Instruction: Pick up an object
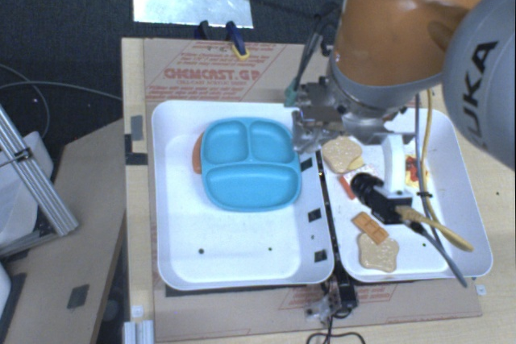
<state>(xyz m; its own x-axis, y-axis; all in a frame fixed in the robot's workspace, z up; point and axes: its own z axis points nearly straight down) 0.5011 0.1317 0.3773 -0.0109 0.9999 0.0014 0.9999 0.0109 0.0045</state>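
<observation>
Blue divided plate (250,164) sits in the left bin (234,254); toast pieces (377,253) in the right bin (463,242). Cardboard (211,64) reads "CHEMCAST GP". Gripper (310,129): grip unreadable.

You could not see the gripper (309,127) fingers; the arm (403,28) covered them. The plate (248,163) hid most of an orange thing (197,155). The arm ran off the right edge.

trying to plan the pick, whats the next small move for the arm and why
Probably lower the gripper a little toward the tan toast-shaped piece in the right bin. The gripper hangs over the divide between the bins, beside that piece, with nothing seen in it; the piece lies clear of its neighbours.
</observation>
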